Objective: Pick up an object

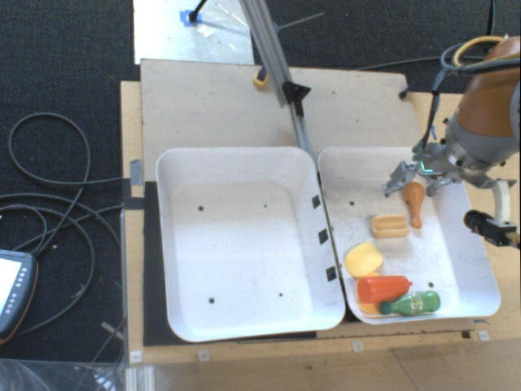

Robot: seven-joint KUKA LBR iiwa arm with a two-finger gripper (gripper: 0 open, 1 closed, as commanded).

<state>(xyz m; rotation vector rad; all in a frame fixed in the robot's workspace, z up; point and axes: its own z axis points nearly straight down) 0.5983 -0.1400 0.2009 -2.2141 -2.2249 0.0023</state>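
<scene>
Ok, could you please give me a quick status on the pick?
Gripper over right bin, on the drumstick. Lift unconfirmed. Bun close beside it.

A dark carpet (65, 55) covers the floor around a wooden bench (269, 355). Black cables (49, 177) loop across the carpet at the left (beside a handheld screen (15, 287) at the edge). A pale board (220, 104) lies on the bench, and a metal pole (273, 47) slants over it.
</scene>
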